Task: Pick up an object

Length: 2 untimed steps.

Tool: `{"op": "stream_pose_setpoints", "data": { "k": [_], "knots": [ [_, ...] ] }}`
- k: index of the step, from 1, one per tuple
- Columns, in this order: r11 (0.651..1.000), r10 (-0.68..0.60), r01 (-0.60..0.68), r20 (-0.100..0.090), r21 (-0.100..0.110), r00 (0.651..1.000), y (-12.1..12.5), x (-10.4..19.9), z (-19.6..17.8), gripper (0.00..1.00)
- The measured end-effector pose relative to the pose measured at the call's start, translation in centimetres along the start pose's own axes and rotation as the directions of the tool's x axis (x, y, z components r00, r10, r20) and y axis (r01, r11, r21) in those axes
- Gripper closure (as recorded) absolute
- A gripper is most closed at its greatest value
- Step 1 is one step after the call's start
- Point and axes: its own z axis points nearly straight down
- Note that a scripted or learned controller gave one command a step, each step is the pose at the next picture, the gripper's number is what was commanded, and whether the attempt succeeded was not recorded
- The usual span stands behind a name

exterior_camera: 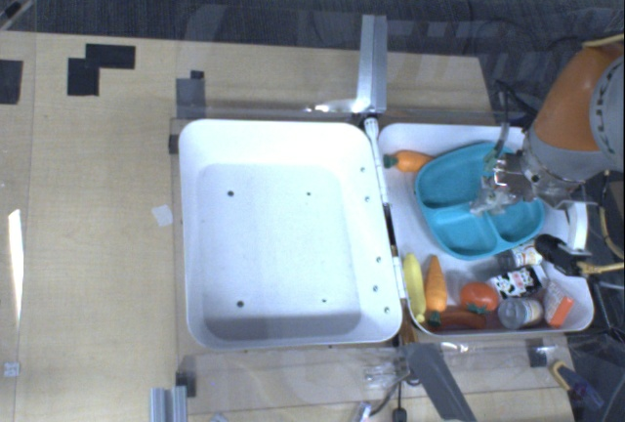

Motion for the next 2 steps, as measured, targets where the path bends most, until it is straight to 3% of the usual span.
{"op": "stream_pose_setpoints", "data": {
  "k": [1,2],
  "knots": [
    [0.996,0.086,-0.086,0.004,-0.025,0.996,-3.6,2.6,-10.5,1.0],
    [0.986,0.164,-0.164,0.002,-0.023,0.986,-7.7,3.3,-12.7,1.0]
  ]
}}
